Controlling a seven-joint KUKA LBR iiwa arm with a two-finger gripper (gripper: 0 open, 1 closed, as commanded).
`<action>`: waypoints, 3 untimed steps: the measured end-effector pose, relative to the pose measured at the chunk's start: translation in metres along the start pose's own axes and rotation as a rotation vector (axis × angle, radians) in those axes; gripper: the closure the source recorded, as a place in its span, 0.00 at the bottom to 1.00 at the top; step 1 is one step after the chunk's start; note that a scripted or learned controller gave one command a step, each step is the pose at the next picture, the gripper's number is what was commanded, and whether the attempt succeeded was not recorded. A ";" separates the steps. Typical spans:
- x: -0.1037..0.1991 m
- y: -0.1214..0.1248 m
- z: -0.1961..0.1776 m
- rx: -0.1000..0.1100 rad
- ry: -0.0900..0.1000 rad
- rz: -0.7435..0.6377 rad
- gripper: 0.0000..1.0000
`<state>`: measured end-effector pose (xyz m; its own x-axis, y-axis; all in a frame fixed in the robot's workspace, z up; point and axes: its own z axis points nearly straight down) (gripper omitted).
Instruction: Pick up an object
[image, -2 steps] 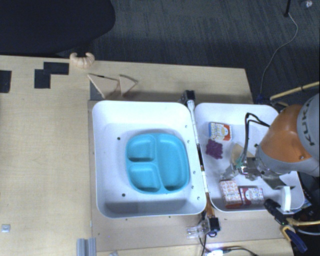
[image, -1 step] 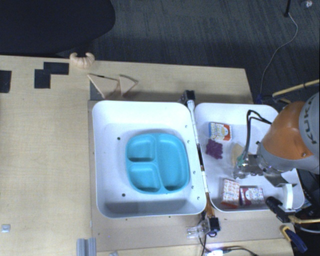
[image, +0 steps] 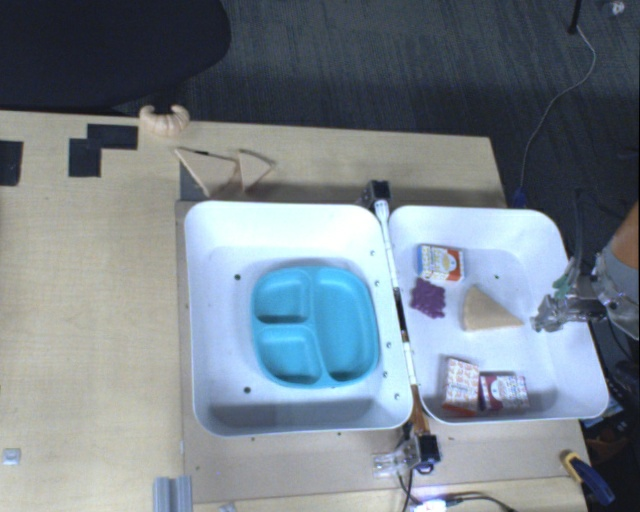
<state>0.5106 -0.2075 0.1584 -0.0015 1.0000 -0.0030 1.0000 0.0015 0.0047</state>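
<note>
The right bin holds a small white and orange carton, a purple bunch of grapes, a tan wedge, and two small printed boxes side by side near the front. My gripper hangs at the right side of this bin, just right of the tan wedge, with nothing seen between its fingers. The arm enters from the right edge of the view.
The left bin holds a blue divided tray. A black and white bar runs along the seam between the bins. Wooden pieces lie on the bench behind the left bin. Cables lie at the front edge.
</note>
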 end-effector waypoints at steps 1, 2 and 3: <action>0.092 0.055 -0.039 0.000 0.004 -0.005 1.00; 0.090 0.054 -0.039 0.002 0.003 -0.004 0.00; 0.093 0.042 0.057 -0.001 0.002 -0.002 0.00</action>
<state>0.5527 -0.1142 0.1015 -0.0033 1.0000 -0.0006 1.0000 0.0033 0.0057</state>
